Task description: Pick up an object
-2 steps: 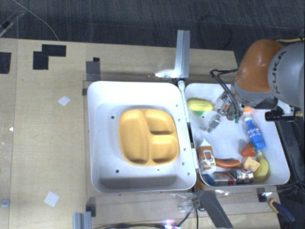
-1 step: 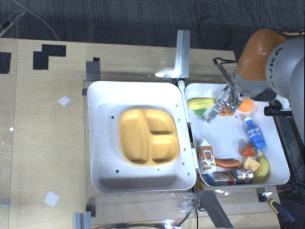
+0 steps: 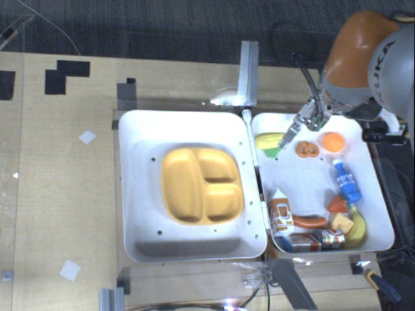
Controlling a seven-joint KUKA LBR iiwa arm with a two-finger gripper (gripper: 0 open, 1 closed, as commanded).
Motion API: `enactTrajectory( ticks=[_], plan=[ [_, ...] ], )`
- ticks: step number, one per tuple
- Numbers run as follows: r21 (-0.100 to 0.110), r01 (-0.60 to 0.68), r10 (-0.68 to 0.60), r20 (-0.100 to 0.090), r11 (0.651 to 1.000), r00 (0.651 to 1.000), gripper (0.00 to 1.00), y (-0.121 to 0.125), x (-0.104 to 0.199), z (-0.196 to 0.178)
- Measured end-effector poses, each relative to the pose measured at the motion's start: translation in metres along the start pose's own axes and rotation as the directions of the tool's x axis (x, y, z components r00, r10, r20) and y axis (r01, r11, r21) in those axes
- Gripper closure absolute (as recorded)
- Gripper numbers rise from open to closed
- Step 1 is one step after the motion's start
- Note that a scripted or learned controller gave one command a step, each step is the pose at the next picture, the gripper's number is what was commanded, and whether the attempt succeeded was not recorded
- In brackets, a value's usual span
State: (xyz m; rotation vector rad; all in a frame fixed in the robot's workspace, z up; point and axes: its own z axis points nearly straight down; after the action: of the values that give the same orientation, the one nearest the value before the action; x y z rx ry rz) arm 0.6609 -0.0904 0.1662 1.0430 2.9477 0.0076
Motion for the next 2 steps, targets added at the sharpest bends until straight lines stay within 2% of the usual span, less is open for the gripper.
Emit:
enactTrajectory(
  ticks=[1, 2],
  plan=[
    [0.009, -0.267, 0.267, -0.007, 0.964, 0.964, 0.00, -0.021, 0.006, 0.046],
    [0.014, -0.452, 0.453, -0.014, 0.892, 0.892, 0.00, -0.014, -0.023, 0.072]
  ],
)
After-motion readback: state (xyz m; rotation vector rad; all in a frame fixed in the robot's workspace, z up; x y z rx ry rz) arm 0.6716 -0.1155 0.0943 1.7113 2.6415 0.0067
